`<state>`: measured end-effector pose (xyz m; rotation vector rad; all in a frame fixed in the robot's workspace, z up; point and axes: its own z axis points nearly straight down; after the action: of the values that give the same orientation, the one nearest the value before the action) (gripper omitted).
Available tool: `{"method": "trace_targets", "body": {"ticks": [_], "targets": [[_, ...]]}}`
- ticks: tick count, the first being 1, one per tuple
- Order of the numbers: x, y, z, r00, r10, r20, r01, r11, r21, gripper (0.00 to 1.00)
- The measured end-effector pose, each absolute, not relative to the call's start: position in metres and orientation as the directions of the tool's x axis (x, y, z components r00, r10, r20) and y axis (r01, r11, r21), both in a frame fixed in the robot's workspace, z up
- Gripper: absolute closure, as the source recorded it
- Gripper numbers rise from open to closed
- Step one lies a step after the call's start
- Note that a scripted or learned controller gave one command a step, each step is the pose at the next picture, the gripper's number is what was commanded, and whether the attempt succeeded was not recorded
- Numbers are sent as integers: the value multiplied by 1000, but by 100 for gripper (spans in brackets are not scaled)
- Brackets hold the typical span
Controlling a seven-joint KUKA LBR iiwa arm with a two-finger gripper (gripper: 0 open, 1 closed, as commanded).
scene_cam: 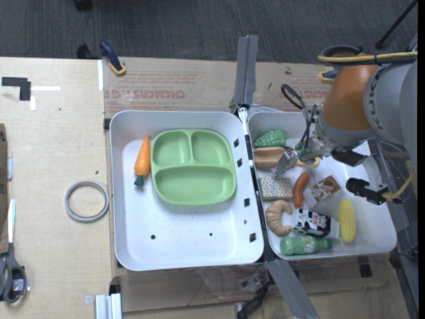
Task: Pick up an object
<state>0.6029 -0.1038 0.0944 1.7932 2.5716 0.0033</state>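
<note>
My gripper (298, 159) hangs over the back of the right bin (378, 244), fingers spread and open, nothing between them. Its left fingertip (286, 163) sits just right of a hot dog (267, 156); a red sausage (301, 187) lies just below it. Around them lie a green leafy toy (270, 138), a waffle square (275, 188), a croissant (279, 216), a green bottle (305, 245), a yellow corn cob (346, 220), a cow-patterned carton (313, 222) and a small packet (325, 189). The left bin (186, 244) holds a green divided plate (194, 166) and a carrot (141, 157).
The grey arm with its orange band (346, 100) covers the right bin's back right corner. A tape ring (86, 200) and scissors (12, 271) lie on the bench at the left. A blue clamp (113, 57) sits at the back.
</note>
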Motion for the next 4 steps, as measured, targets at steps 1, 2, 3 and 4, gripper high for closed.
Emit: {"method": "trace_targets", "body": {"ticks": [1, 2, 3, 4], "targets": [[605, -114, 134, -394, 919, -2, 919, 394, 1, 0], [520, -152, 92, -577, 817, -1, 817, 577, 1, 0], [585, -152, 92, -535, 845, -2, 845, 535, 1, 0], [569, -209, 215, -489, 872, -2, 872, 489, 0, 0]]}}
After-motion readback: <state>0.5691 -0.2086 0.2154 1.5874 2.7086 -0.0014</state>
